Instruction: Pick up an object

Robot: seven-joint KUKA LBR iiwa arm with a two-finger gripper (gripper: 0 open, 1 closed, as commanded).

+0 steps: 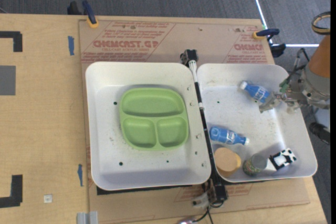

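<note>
Clutter sat along the near edge of the right bin (294, 128): a round tan lid-like disc (228, 161) closest to the divider, a small grey-green can (254, 164) just beside it, and a black-and-white block (283, 158) toward that bin's near right corner. Just beyond the disc, still in the right bin, a blue bottle (228, 136) lay on its side. Across the divider from the right bin, the left bin (100, 123) held a green sectioned plate (154, 117) lying flat near its middle. Farther back in the right bin, a second blue bottle (255, 91) lay tilted near the far wall. The gripper (273, 102) hung over the right bin's far right part, just beside that second bottle; how wide it stood could not be told, and nothing showed in its grasp. Behind both bins stretched a printed cardboard sheet (131, 42).
</note>
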